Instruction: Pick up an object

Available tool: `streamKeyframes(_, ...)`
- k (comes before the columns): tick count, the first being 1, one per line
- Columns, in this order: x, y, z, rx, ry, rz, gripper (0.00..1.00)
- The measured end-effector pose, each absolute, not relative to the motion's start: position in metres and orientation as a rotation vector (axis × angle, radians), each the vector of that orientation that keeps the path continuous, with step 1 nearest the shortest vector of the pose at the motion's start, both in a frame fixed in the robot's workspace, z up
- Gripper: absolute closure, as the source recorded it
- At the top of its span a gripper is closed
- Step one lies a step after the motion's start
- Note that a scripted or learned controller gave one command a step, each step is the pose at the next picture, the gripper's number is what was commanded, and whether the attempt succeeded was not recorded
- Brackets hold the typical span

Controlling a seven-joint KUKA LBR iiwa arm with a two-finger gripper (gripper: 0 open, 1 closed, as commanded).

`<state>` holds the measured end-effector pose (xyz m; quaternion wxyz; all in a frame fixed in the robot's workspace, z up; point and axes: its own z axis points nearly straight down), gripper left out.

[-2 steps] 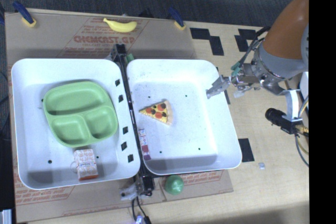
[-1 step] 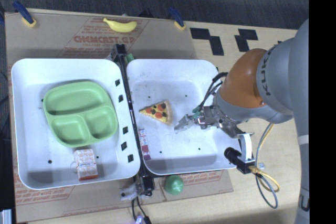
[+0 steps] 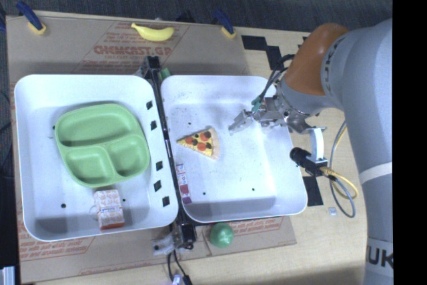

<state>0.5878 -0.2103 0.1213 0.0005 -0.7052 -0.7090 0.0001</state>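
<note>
A toy pizza slice [image 3: 199, 141] lies flat in the right bin [image 3: 267, 193], left of its middle. My gripper [image 3: 241, 120] hangs low over the same bin, a short way right of the slice and slightly farther back, apart from it. I see nothing in it. The grey wrist with its orange band [image 3: 313, 67] reaches in from the right, over the bin's right wall.
The left bin [image 3: 30, 163] holds a green divided tray [image 3: 101, 143] and a small carton [image 3: 108, 205] near its front. A toy banana [image 3: 153, 31] lies on the cardboard behind the bins, and a green ball [image 3: 221, 234] sits in front of the right bin. Cables [image 3: 333, 177] hang at the right.
</note>
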Motion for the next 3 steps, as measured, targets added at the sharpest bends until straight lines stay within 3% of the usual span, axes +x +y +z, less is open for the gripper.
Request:
streamKeyframes(1, 0.496, -0.202, 0.091, -2.212, -2.226, 0.003, 0.00)
streamKeyframes(2, 0.582, -0.211, 0.157, -2.216, -2.227, 0.000, 0.00)
streamKeyframes(3, 0.488, -0.211, 0.092, -2.212, -2.226, 0.003, 0.00)
